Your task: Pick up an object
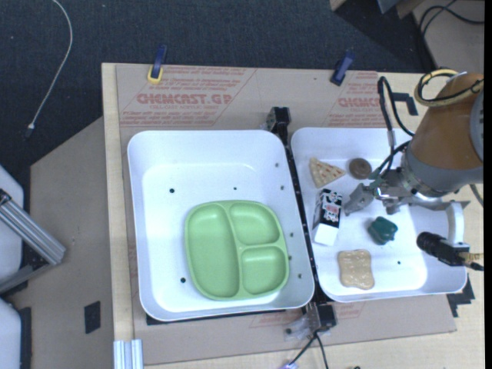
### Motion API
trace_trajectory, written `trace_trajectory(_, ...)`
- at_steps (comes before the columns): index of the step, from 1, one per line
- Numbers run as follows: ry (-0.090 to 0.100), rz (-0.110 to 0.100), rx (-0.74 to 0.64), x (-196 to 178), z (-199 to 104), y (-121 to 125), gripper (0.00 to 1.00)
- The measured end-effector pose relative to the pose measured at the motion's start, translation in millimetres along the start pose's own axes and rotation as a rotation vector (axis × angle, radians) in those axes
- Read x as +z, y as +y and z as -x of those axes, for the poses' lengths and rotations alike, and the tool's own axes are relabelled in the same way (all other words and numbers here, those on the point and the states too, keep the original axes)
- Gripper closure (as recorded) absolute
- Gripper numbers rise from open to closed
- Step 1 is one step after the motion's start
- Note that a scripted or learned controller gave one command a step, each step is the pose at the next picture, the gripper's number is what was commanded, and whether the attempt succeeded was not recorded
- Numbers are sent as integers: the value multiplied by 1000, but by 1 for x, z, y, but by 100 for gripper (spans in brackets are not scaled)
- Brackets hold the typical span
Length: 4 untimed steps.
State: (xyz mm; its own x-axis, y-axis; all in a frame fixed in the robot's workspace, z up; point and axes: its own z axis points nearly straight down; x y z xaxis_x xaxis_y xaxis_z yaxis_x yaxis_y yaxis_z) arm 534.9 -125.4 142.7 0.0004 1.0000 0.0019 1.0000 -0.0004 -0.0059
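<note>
Nothing's picked yet, my end effector (361, 198) hovers over the right bin (438, 283) near the green toy (382, 230), can't tell its grip.

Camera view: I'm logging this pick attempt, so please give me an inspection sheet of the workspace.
Surface: cardboard-covered bench bearing two white bins, left bin and right bin.
Job's things: in the right bin, a tan wedge, brown disc, black-and-white carton, teal lump, tan waffle.
Clutter: green divided plate in the left bin.
Grippers: gripper low over the right bin, beside the carton; grip state unclear.
Cables: black cables on the arm; white cord on the floor.
Surroundings: dark carpet; blue clamps at the bench's far edge.
</note>
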Motion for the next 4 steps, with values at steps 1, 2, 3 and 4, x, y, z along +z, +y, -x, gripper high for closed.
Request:
trace_trajectory(1,-1,1,1,53,0,0,0)
trace_trajectory(2,-2,7,1,40,0,1,100)
trace_trajectory(3,-3,12,-3,-17,-10,3,100)
trace_trajectory(4,-4,14,-2,-81,-11,1,100)
